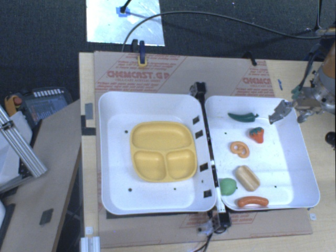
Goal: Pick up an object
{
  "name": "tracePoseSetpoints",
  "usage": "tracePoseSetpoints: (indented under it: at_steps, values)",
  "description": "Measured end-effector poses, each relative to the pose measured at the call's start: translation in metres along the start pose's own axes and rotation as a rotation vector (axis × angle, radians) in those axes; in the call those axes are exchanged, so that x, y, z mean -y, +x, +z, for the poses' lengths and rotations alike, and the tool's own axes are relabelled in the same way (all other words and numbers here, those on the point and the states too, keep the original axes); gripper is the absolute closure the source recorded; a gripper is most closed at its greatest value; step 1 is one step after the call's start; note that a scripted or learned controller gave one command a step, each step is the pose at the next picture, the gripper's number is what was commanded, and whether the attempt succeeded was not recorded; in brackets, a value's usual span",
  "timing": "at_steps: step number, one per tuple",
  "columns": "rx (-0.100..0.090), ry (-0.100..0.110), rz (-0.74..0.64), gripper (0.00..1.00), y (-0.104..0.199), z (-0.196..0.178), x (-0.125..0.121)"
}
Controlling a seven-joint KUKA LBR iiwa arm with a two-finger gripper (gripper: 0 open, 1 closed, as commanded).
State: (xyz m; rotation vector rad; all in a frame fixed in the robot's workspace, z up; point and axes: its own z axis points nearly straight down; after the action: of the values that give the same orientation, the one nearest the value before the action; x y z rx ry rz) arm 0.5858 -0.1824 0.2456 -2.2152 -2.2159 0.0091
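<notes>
Nearest the camera, along the front edge of the right-hand bin [310, 190], a toy sausage [253, 201] lies lengthwise beside a green rounded toy [228, 186] pushed up against the divider, with a toy hot-dog bun [248, 177] just behind them. Mid-bin, a pretzel [240, 149] sits apart from a strawberry [256, 134], and at the far end a green chilli pepper [243, 117] lies across the floor; the loose scatter suggests the play food has been tipped in so that any piece may serve as the object to be picked up. In the left-hand bin [113, 156], a yellow sectioned plate [163, 150] rests flat and square in the middle, its three compartments bare, apparently set out as the place where food would go. The two bins sit side by side on a cardboard sheet [173, 70] over the counter [86, 77], which keeps them in the arm's reach. Farther back and to the right, the tool [290, 113] hangs above the bin's far right corner, close to the strawberry and the pepper yet touching neither; its two fingers stand spread apart with nothing between them, so no object appears to be taken yet.
</notes>
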Motion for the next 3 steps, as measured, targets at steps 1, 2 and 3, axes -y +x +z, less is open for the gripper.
tracePoseSetpoints:
  at_steps: [1, 2, 3]
  values:
    - [0.002, -0.012, -0.003, 0.0, 0.001, -0.007, -0.002]
    - [0.002, -0.01, -0.002, 0.0, 0.002, 0.034, -0.001]
    - [0.002, -0.009, -0.003, 0.0, 0.004, 0.078, -0.008]
